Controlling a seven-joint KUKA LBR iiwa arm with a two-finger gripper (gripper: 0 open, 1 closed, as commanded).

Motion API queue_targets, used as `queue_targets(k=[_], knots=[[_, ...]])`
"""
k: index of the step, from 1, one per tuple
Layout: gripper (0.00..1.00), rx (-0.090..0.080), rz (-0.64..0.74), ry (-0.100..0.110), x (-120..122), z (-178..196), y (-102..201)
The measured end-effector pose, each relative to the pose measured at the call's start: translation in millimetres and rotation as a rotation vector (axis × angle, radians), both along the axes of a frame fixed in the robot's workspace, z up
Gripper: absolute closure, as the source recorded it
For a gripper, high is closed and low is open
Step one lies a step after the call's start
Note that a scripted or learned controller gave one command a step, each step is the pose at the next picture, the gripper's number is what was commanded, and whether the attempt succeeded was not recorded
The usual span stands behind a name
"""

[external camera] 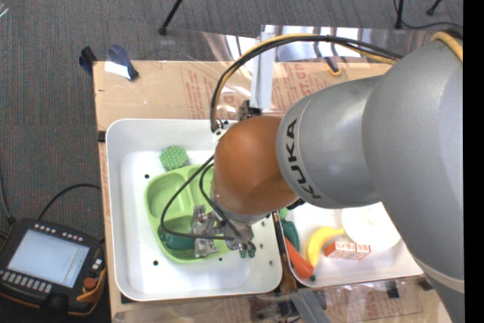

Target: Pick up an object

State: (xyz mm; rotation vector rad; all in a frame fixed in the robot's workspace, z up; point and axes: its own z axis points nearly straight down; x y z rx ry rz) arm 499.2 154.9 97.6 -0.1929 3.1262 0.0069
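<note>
A light green divided plate (168,197) lies in the left white bin (121,163). Behind it, near the back of the bin, sits a small green knobbly ball (174,157). My gripper (219,237) is low over the plate's front right part, below the orange band (249,166). A dark teal item (178,241) rests on the plate's front edge, just left of the gripper. The arm hides the plate's right side and whatever lies under the wrist.
The right bin (408,265) holds a yellow banana (324,240), an orange-red carrot-like piece (296,257), a small carton (349,249) and a white dish (374,227). A teach pendant (49,261) lies on the floor at the lower left.
</note>
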Motion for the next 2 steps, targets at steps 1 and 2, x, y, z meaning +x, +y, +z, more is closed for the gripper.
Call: queue_targets(k=[1,2], knots=[[1.0,-0.005,-0.302,0.007,36,-7,70],[1.0,0.005,-0.556,0.0,104,162,87]])
